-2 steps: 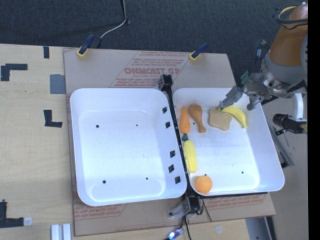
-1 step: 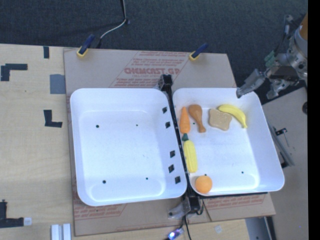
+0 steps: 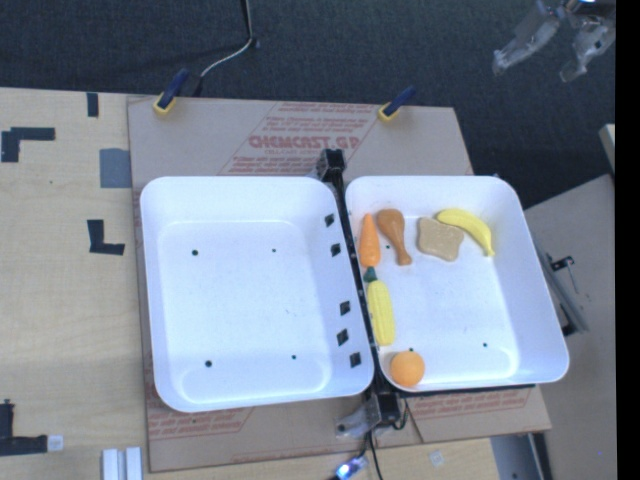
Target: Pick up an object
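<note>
Orange (image 3: pixel 407 369) is the nearest candidate for the pick, a small round toy fruit sitting in the near-left corner of the right bin (image 3: pixel 520 298), close against the rim. Just beyond it a yellow corn cob (image 3: pixel 380 311) lies along the bin's left wall, and farther on a carrot (image 3: pixel 369 240) lies in line with it, hard by the divider between the two bins. A drumstick (image 3: pixel 393 234) rests just right of the carrot, nearly touching it. Toward the far side, a slice of bread (image 3: pixel 439 239) lies flat with a banana (image 3: pixel 468 228) curving around its far-right edge, the two touching. The left bin (image 3: pixel 170 298) sits alongside.

Farthest off, the gripper (image 3: pixel 548 46) hangs high above the dark floor beyond the bench, well apart from every object; its fingers appear spread, with nothing between them.

The step in hand is judged to be the approach, with the task barely begun. To do it well, the arm should pick an isolated target: the drumstick or the banana offers a graspable width away from the walls, whereas the carrot and corn crowd the rim. Aligning the fingers across the object's narrow axis before descending would help, since a wall collision or a glancing push is the likely failure.
</note>
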Motion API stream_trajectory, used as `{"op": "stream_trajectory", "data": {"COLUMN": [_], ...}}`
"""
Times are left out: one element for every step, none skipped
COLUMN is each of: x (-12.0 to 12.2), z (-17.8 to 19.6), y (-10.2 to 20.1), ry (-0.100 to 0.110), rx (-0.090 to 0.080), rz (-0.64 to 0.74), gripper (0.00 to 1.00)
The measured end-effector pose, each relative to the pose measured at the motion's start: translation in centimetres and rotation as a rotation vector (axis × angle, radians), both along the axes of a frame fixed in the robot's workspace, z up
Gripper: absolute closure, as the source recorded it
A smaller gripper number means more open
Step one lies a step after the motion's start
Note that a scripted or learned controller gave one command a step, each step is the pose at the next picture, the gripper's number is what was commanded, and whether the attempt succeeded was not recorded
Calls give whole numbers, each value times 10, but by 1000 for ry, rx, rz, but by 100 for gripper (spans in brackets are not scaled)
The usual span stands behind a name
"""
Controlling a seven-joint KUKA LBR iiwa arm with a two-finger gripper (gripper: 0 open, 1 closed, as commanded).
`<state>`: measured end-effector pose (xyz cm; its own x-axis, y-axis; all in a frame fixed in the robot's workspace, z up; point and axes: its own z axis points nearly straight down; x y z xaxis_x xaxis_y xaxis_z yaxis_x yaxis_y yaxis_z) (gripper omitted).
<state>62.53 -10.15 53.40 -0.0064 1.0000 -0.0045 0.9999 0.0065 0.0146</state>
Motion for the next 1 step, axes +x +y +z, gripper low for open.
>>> {"op": "stream_trajectory", "data": {"x": [0], "z": [-3], "y": [-2], "ry": [24], "rx": [1], "rz": [-5], "gripper": [100]}}
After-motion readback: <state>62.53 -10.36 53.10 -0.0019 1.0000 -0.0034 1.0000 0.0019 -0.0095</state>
